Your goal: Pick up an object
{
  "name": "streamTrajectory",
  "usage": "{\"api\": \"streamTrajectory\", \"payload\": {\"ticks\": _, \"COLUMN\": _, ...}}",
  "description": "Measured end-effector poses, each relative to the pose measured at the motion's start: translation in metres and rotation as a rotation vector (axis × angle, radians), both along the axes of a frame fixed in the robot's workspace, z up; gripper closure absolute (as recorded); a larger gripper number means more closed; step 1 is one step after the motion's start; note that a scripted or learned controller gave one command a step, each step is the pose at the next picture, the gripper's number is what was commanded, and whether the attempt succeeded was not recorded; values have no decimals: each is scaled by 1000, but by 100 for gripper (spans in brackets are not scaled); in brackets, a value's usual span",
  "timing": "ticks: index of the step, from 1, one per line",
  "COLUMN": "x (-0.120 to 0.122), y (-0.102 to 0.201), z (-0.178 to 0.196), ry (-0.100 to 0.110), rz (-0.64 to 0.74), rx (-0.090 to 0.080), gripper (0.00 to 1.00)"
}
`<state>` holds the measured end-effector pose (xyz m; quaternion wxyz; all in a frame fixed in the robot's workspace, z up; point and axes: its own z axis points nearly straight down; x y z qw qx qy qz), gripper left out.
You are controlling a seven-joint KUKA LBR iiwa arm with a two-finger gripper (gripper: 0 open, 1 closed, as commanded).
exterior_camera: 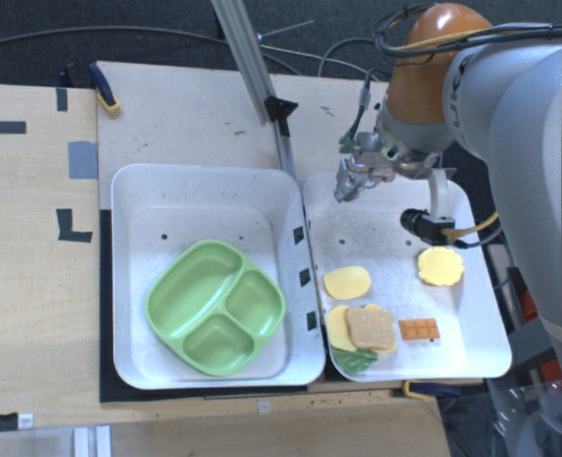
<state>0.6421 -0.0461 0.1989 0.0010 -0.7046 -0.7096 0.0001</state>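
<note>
Bright, even light from overhead; soft shadows gather under the green plate (216,306) and along the bin walls (298,255). The white bins glare slightly (detail washes out), and the picture is mildly soft throughout.

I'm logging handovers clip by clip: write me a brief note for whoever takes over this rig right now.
Gripper: hovers over the far-left corner of the right bin, nothing between its fingers; open or shut is unclear.
Right bin: two yellow pieces, a tan slice stacked on yellow and green pieces, an orange cracker.
Left bin: green divided plate.
Done: nothing picked.
Left: descend on one item, grasp, lift.
</note>
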Motion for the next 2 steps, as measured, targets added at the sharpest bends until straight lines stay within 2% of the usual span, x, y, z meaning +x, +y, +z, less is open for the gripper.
{"api": "streamTrajectory", "payload": {"ticks": 1, "x": -2, "y": 54, "z": -1, "ry": 1, "rz": 0, "rx": 1, "gripper": 100}}
{"api": "streamTrajectory", "payload": {"ticks": 2, "x": 8, "y": 107, "z": -4, "ry": 0, "rz": -4, "rx": -2, "gripper": 100}}
